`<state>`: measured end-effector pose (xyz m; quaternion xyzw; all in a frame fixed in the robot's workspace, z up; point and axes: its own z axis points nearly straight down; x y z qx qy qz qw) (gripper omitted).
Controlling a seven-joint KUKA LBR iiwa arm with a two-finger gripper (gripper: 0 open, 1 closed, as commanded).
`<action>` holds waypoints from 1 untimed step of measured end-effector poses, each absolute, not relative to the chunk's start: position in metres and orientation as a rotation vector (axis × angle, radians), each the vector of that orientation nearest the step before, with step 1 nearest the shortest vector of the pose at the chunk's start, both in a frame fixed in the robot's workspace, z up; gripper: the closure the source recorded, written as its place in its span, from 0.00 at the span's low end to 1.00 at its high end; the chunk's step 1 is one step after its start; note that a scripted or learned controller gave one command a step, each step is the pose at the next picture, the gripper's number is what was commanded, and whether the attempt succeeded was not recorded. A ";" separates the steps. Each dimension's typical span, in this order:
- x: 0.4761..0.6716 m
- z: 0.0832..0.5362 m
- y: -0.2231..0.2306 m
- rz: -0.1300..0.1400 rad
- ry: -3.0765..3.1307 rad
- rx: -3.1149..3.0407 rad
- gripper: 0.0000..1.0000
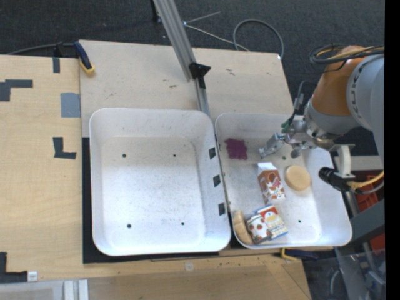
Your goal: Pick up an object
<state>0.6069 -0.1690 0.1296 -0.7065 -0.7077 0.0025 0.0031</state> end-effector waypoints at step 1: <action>0.606 0.086 -0.168 0.004 -2.222 -2.218 0.00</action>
